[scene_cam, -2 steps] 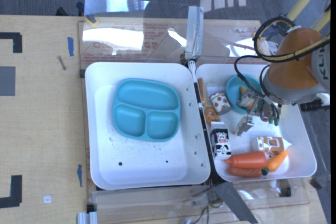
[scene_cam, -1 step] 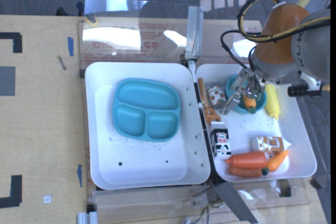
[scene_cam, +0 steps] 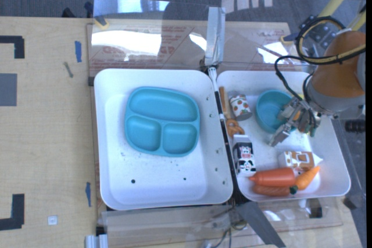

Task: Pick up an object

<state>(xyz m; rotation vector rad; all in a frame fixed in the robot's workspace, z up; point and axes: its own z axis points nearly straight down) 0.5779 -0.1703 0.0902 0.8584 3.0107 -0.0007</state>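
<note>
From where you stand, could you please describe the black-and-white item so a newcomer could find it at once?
Look in the right bin, along its left wall beside the divider. Just below an orange-brown item lies the black-and-white item, a small upright block. It alone is black and white; the carrot and red item nearby are brightly coloured.

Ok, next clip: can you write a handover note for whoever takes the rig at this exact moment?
Pincer: low over the right bin, beside the blue bowl; I can't tell whether it is open or shut, and nothing shows in its grip.
Right bin holds the bowl, a sausage, a carrot, a small printed box, a black-and-white carton and a small spotted toy.
Left bin holds a blue divided plate.
Done: nothing picked yet.
Left: grasp one object and lift it.
</note>
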